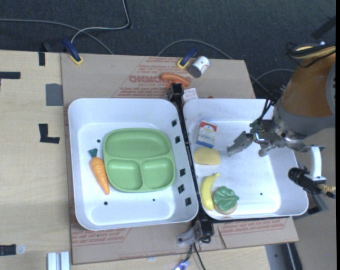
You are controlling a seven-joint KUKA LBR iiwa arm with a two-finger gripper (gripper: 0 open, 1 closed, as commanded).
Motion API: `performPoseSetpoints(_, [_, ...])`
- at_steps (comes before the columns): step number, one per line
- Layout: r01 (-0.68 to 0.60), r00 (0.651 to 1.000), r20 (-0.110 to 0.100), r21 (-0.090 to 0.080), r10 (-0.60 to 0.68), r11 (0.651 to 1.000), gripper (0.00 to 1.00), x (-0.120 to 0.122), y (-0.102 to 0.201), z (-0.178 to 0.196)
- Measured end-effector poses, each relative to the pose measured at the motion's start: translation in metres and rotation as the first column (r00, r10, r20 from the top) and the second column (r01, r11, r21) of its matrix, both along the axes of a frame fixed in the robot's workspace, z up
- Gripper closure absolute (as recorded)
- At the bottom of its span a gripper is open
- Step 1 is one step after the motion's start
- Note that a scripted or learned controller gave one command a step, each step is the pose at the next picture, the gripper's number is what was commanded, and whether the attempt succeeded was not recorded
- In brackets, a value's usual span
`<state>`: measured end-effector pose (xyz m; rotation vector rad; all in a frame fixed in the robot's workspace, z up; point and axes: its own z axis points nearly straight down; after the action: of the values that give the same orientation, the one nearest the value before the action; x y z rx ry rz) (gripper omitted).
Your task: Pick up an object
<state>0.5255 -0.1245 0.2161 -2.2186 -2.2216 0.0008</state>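
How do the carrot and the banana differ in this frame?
The carrot is orange with a green top; the banana is plain yellow. The carrot lies in the left bin beside the green tray; the banana lies in the right bin, touching the green leafy item. The carrot is straight, the banana curved. Both lie flat, apart from the tool.

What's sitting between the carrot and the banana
In the camera view, the green divided plate lies between the carrot and the banana, then the raised rims where the left bin and right bin meet.
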Motion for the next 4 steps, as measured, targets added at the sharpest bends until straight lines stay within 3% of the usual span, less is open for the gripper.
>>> performPoseSetpoints(1, [0.0, 1.0, -0.002, 0.0, 0.0, 1.0, 0.0, 0.046, 0.028, -0.122])
performPoseSetpoints(2, [0.0, 1.0, 0.006, -0.002, 0.0, 1.0, 0.0, 0.111, 0.029, -0.13])
performPoseSetpoints(3, [-0.001, 1.0, 0.004, -0.002, 0.001, 1.0, 0.0, 0.144, 0.019, -0.131])
performPoseSetpoints(4, [0.0, 1.0, 0.003, -0.003, 0.0, 1.0, 0.0, 0.142, 0.029, -0.131])
